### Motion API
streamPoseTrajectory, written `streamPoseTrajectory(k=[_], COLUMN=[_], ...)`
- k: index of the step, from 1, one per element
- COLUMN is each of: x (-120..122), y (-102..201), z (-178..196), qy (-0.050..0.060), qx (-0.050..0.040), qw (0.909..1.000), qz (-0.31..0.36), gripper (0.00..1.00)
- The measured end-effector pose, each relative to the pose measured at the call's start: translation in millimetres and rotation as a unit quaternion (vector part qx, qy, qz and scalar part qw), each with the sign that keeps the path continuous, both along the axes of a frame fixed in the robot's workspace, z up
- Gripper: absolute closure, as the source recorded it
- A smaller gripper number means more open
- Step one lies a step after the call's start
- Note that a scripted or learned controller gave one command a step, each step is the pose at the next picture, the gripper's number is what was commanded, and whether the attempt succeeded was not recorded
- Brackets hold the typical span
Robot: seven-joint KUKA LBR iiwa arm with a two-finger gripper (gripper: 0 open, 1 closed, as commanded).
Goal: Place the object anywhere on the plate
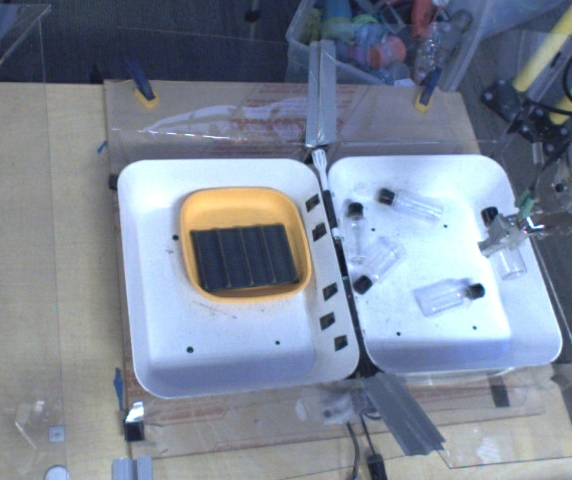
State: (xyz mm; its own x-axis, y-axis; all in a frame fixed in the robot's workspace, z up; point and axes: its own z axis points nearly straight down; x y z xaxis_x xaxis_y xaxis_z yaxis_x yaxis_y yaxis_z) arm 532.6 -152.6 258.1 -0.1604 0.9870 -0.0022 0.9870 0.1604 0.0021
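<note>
Claw (514,230) state I cannot tell; I am hovering it over a vial (509,260), needing centred alignment before carrying to plate (243,242).

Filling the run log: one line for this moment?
gripper: right bin's right edge, over clear vial | yellow plate: left bin, holds dark ridged block

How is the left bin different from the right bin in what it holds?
The left bin holds one yellow plate with a dark ribbed block lying on it; the right bin holds several small clear vials with black caps. The plate sits as one central item, while the vials lie scattered on their sides. Both bins are shallow and white.
</note>
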Motion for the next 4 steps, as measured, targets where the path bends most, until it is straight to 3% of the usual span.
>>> streamPoseTrajectory(k=[1, 2, 3, 4], x=[47.9, 98.6, 135.6, 127.7], y=[-26.5, -71.0, -68.1, -68.6], z=[50.4, 80.2, 15.6, 50.3], qy=[-0.001, -0.002, 0.0, -0.002], qx=[-0.0005, -0.0018, -0.0002, -0.0031], qw=[0.996, 0.9716, 0.8947, 0.8491], qz=[0.089, 0.237, 0.447, 0.528], gripper=[1.0, 1.0, 1.0, 1.0])
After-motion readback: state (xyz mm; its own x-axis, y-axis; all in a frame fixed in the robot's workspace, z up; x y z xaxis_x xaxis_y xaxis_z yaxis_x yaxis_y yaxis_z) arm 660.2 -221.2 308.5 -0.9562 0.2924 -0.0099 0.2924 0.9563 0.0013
